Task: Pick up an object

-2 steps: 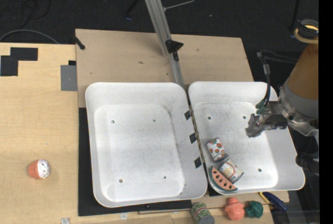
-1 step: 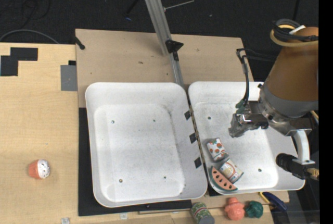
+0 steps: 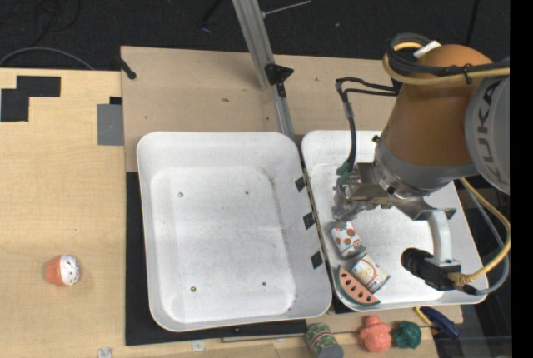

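The arm reaches down into the right bin [image 3: 329, 150], its orange band and grey wrist covering much of that bin. My gripper [image 3: 343, 205] is low near the bin's left wall, just above a small can with a red and white label [image 3: 347, 240]. Beside it lie a second small can [image 3: 368, 273] and a watermelon-slice toy [image 3: 357, 289] at the bin's front left corner. I see nothing between the fingers.
The left bin [image 3: 218, 231] sits beside the right one, with black clips on the shared edge. A metal rail [image 3: 252, 23] slants up behind the bins. An orange-and-white ball [image 3: 62, 270] lies on the bench at left. Small toys [image 3: 375, 335] lie in front of the right bin.
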Robot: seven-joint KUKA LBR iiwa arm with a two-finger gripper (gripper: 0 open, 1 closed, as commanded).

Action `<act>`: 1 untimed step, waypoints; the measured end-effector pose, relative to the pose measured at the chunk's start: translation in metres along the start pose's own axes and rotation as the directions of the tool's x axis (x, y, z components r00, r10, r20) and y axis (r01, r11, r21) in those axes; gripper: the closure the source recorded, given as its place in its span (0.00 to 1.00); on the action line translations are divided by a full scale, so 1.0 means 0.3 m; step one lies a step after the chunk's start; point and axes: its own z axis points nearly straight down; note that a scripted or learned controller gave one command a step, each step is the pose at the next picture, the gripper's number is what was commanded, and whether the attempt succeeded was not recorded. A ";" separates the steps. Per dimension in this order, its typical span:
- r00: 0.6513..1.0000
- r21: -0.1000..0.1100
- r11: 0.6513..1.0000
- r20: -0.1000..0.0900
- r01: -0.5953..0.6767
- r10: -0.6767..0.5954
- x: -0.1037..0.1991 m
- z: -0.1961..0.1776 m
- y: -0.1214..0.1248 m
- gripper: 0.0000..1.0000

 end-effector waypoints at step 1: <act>1.000 0.002 1.000 0.001 -0.001 0.001 0.173 0.023 0.004 1.00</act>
